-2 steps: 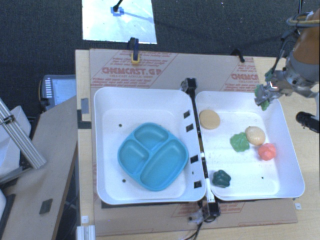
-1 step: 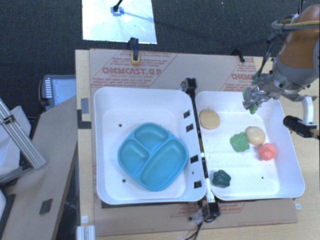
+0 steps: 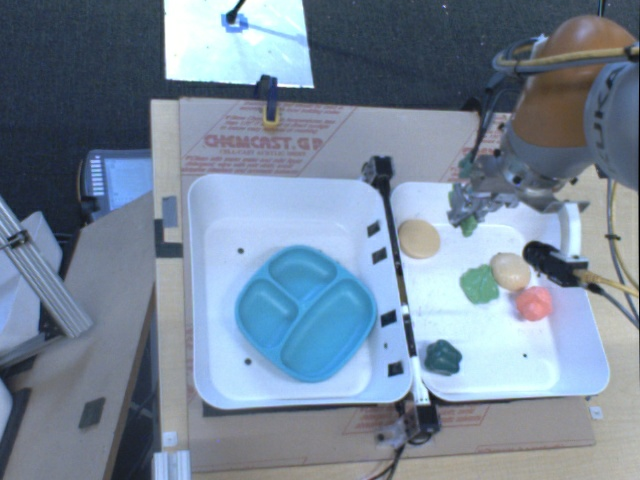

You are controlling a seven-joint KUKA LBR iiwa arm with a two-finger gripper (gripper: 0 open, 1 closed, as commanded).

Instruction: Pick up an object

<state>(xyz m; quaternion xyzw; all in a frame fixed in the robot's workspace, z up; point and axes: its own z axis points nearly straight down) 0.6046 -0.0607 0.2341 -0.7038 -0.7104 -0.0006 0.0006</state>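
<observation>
Tool (image 3: 467,215), grip state unclear, over right bin (image 3: 590,368); blue tray (image 3: 305,313) in left bin (image 3: 215,268).

Arm (image 3: 585,88) cut off at right edge

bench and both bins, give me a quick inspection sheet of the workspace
surface: two white bins side by side, left bin, right bin, on a cardboard sheet.
job's things: in the right bin a tan round piece, light green piece, beige piece, pink piece, dark green piece.
clutter: blue divided plate in the left bin.
grippers: tool low over the right bin's far side, a small green bit at its tip.
cables: yellow cable over the arm.
surroundings: dark floor, shiny square sheet.
</observation>
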